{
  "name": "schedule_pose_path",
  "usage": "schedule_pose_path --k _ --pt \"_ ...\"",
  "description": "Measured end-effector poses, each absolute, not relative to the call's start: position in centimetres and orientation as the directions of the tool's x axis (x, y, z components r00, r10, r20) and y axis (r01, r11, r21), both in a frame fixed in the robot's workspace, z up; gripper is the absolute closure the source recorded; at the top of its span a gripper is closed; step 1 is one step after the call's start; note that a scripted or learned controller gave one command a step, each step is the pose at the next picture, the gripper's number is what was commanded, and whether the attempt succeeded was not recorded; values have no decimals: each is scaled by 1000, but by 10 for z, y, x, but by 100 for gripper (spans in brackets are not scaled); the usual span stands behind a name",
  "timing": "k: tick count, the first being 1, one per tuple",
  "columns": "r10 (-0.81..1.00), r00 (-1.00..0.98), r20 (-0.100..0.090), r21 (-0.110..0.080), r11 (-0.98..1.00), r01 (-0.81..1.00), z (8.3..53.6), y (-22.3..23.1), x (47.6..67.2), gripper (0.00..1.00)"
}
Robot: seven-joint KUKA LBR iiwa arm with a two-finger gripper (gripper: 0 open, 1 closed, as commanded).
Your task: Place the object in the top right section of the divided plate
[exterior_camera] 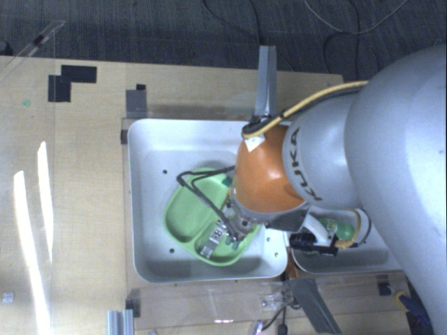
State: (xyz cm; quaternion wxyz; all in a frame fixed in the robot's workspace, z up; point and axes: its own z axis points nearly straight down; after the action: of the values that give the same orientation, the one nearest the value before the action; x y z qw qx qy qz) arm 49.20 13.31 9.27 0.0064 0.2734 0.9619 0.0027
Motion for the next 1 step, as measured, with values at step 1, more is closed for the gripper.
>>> schedule_pose_path --k 1 --pt "570 -822 -6 7 822 570 200 106 489 0"
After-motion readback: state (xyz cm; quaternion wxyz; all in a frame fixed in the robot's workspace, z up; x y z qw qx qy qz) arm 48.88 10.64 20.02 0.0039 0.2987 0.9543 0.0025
